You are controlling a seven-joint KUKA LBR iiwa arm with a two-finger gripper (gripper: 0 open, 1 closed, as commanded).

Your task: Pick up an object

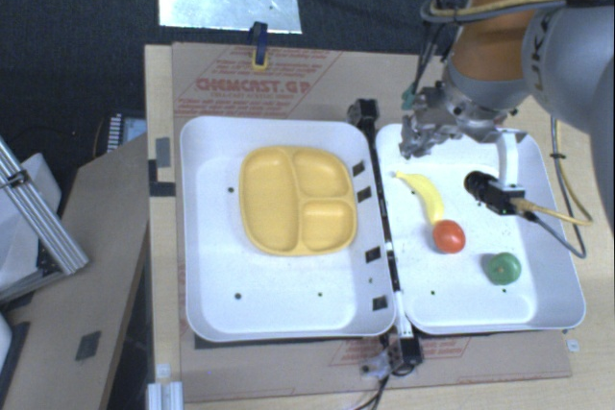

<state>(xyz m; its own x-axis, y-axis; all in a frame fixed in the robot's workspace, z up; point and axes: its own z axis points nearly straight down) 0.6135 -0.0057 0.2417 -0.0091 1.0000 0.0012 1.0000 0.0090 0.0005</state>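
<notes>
In the right bin [538, 307] lie a yellow banana [425, 195], a red-orange tomato [448, 236] just below it, and a green round fruit [501, 268] further right and nearer the front. My gripper [417, 145] hangs over the bin's back left corner, just above the banana's upper tip, with nothing seen between its fingers. From this angle the fingers are too dark and small to tell their spacing.
The left bin [207, 302] holds a yellow divided plate [296, 200]. A black clip and cable [495, 193] hang from the arm over the right bin's middle. A black divider strip [377, 206] runs between the bins.
</notes>
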